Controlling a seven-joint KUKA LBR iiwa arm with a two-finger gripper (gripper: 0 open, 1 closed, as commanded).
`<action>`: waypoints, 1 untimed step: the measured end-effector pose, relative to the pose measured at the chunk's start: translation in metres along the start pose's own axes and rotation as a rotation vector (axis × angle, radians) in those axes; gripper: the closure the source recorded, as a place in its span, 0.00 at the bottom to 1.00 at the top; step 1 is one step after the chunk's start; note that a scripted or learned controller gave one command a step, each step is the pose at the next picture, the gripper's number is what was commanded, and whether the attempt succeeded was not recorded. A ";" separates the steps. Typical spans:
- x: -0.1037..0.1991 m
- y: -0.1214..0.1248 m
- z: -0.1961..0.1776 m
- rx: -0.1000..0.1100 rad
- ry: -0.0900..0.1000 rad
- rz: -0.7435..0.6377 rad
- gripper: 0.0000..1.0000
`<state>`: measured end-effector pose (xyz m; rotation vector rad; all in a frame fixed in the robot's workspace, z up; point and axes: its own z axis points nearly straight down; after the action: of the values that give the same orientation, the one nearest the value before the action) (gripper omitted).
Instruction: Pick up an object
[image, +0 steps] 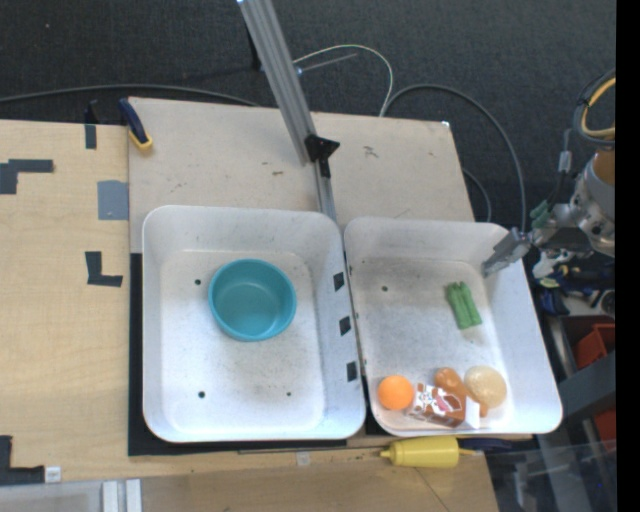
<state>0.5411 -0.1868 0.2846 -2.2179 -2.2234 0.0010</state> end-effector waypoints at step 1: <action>0.000 0.000 0.000 0.000 0.000 0.000 0.00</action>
<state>0.5411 -0.1868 0.2847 -2.2179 -2.2235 0.0009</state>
